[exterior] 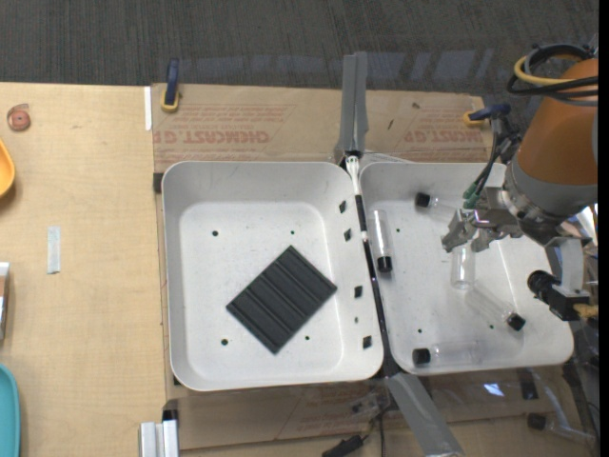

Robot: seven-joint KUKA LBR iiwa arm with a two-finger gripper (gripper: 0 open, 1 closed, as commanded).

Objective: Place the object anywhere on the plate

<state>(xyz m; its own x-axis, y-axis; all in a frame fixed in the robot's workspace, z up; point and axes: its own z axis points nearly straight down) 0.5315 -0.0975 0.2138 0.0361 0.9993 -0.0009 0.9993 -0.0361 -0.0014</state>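
Note:
A dark grey ribbed plate (282, 298) lies flat and turned diagonally in the left bin (190, 255). Several clear tubes with black caps lie in the right bin (552, 350): one (381, 241) along its left wall, one (425, 200) near the back, one (497, 308) toward the front right and one (440, 355) at the front edge. My gripper (465, 235) hangs over the middle of the right bin. Another clear tube (462, 268) shows just below the gripper; whether the gripper holds it is unclear.
The divider (366, 255) between the bins stands between the gripper and the plate. Brown cardboard (257, 127) lies behind the bins. A wooden table (76, 255) stretches to the left, with an orange item (5, 171) and a teal item (8, 412) at its edge.

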